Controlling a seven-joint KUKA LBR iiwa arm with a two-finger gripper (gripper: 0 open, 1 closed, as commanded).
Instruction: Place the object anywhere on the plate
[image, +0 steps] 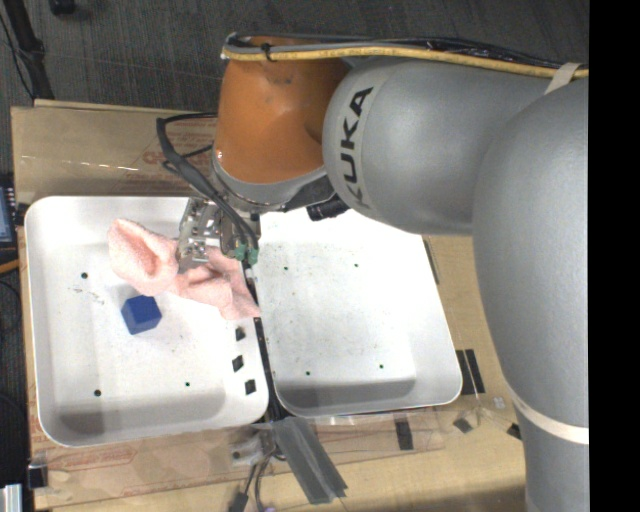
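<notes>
Object: pink cloth (160, 258), crumpled, lying in the left bin (60, 400) toward its upper right, one end trailing down to the wall shared with the right bin (400, 385).
Hold: gripper (203, 248) sits down on the cloth's middle; folds bunch up against the metal fingers, so a pinch on the fabric looks likely, but whether the cloth is truly clamped, or the fingers merely press into it, I cannot tell.
Why so placed: judging by the bunching, the arm came at the thickest ridge of the cloth, where soft stuff gives something to pinch.
Plate: no separate dish made out; the right bin is probably the target, just beside the cloth across the divider.
Neighbour: blue block (142, 313) below-left of the cloth, near it but apart, out of the likely path.
In the way: the raised bin walls between the two bins; a limp trailing end could drag or snag there unless lifted well up.
Overhead: orange band (265, 110) and grey arm hide the far bin edges.
Tabletop: brown board (90, 135) under both bins.
</notes>
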